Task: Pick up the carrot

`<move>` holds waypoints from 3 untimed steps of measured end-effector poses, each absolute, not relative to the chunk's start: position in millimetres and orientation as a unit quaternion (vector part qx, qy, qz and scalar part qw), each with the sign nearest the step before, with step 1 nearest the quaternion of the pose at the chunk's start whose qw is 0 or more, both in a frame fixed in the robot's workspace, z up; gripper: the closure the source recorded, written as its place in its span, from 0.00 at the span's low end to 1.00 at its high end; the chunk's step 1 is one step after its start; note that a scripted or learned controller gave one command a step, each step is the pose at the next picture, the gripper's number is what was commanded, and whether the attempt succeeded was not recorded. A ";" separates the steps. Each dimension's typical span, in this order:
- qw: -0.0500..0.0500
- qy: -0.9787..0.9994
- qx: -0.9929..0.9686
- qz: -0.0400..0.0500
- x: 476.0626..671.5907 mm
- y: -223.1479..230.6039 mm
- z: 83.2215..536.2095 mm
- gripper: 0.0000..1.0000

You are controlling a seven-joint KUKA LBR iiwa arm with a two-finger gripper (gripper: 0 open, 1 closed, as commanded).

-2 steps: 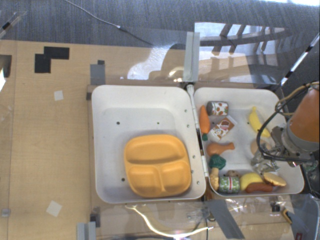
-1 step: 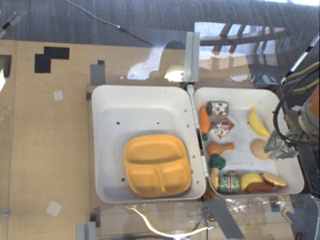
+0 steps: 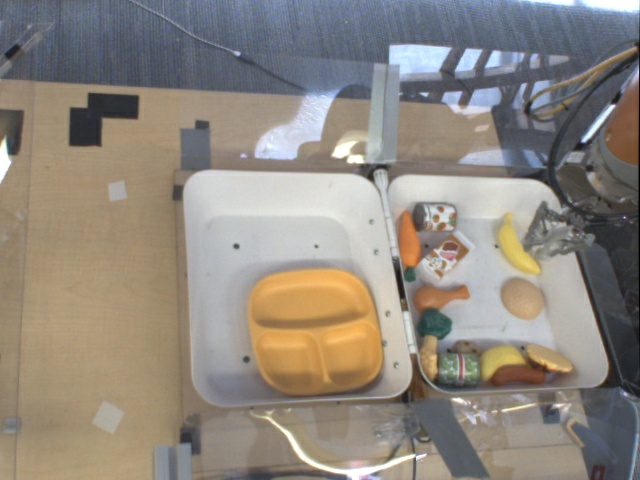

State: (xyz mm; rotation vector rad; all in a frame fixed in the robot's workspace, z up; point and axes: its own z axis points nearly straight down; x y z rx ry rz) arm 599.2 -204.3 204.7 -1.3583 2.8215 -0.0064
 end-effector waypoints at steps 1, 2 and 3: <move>0.003 0.813 -0.583 -0.001 551.2 -202.2 162.3 1.00; 0.004 0.796 -0.605 -0.005 507.8 -205.8 90.0 1.00; 0.003 0.712 -0.702 -0.004 502.0 -205.8 155.9 1.00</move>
